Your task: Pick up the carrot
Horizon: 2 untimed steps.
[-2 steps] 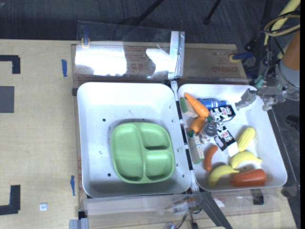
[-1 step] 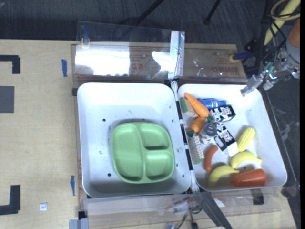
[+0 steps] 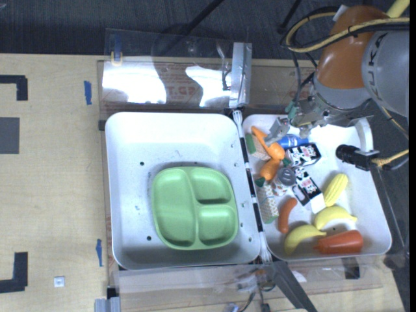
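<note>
The carrot (image 3: 268, 143) lies near the far left corner of the right bin (image 3: 377, 229), beside other toy food. The hand (image 3: 286, 123) hangs low just beside it, reaching in from the right. Whether it has closed on anything, I cannot tell. A green divided plate (image 3: 194, 207) sits in the left bin (image 3: 130, 142).

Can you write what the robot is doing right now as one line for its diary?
stage: reaching | gripper: over right bin, near carrot | carrot: lying in bin, not lifted | green tray: in left bin
</note>
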Available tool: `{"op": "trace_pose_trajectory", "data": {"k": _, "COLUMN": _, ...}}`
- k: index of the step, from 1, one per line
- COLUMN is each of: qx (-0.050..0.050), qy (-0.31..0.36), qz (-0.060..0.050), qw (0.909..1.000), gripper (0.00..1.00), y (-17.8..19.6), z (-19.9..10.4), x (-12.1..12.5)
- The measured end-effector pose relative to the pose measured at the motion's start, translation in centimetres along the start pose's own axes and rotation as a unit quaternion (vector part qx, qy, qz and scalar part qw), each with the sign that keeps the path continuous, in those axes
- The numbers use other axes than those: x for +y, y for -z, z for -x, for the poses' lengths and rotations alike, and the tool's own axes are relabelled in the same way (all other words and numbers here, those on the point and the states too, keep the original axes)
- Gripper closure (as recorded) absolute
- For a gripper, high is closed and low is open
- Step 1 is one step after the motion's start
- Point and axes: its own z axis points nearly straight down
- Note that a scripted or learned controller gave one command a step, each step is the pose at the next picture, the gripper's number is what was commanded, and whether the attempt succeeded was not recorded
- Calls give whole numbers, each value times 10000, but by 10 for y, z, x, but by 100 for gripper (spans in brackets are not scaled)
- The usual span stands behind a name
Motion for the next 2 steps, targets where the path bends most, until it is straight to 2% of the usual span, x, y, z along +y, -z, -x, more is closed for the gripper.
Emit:
{"op": "trace_pose_trajectory", "data": {"k": 1, "qx": 2, "qy": 859, "qz": -24, "qw": 9963, "gripper": 0, "y": -72, "z": 31, "x": -7}}
{"op": "trace_pose_trajectory", "data": {"k": 2, "qx": -9, "qy": 856, "qz": 7, "qw": 9963, "gripper": 100, "y": -61, "z": 31, "x": -5}}
